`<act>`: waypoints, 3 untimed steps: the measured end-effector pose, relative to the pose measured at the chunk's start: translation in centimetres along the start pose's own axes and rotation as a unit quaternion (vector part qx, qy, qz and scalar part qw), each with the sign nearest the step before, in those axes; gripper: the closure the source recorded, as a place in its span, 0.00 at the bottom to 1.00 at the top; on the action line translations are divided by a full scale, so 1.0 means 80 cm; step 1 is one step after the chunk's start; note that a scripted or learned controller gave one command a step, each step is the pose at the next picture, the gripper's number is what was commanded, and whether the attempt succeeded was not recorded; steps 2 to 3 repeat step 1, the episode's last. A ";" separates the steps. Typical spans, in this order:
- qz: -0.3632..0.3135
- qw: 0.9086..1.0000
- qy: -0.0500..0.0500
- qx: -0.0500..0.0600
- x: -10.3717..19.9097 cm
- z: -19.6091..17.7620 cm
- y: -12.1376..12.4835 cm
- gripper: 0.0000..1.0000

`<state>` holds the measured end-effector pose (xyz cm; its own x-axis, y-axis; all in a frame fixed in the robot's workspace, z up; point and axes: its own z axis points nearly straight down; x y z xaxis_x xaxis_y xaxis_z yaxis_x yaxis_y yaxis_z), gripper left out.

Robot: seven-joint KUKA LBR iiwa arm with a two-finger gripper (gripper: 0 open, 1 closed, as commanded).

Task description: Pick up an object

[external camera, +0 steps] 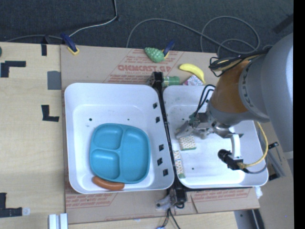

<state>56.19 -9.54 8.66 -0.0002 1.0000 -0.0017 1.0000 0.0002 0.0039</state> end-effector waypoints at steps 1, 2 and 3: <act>0.000 1.000 0.000 0.000 -0.001 -0.012 0.000 1.00; 0.000 1.000 0.000 0.000 -0.001 -0.012 0.000 1.00; 0.000 1.000 0.000 0.000 -0.001 -0.012 0.000 1.00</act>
